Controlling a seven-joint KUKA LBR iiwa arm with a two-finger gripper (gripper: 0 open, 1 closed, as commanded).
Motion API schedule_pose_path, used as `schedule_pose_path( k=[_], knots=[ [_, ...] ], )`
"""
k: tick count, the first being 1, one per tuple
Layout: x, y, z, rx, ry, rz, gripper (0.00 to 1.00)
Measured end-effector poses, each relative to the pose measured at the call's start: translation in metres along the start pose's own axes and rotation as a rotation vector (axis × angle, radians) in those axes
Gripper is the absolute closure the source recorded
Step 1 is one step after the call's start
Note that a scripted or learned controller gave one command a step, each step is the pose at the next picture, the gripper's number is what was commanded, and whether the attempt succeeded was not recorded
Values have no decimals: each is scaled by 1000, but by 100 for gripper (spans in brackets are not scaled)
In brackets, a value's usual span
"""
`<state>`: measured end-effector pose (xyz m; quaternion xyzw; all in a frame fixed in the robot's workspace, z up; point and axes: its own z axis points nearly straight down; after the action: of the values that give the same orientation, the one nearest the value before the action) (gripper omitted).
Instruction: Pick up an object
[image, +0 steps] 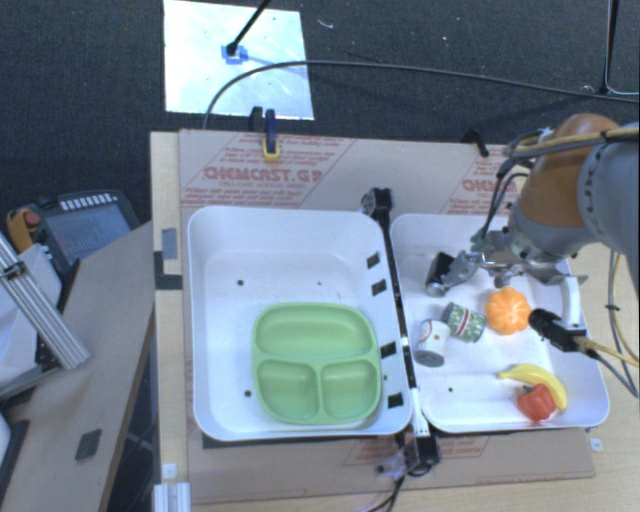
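End effector (441, 276) sat low in the right bin (590, 405), at about 10 o'clock of the orange (508, 311); finger spacing too blurred to tell, nothing visibly held. Patterned can (463, 321) and small cup (432, 342) lay just beside each other. Banana (533, 376) partly hidden behind the red fruit (537, 402). Green divided tray (315, 361) in left bin (215, 300).

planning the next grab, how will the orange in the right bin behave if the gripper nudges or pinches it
The orange looks round, so a nudge would probably roll it across the flat floor of the right bin. Its curved skin may slip from a two-finger pinch. It seems firm, likely not floppy.
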<state>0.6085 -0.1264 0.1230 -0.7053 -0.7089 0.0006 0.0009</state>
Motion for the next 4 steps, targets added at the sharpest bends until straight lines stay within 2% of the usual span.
schedule_pose_path(
  k=[1, 2, 3, 4],
  knots=[
    [0, 1, 40, -2, 0, 2, 0],
    [0, 2, 27, -6, -1, 2, 100],
    [1, -5, -20, -7, -1, 5, 100],
    [0, 7, -74, -10, -2, 0, 100]
  ],
)
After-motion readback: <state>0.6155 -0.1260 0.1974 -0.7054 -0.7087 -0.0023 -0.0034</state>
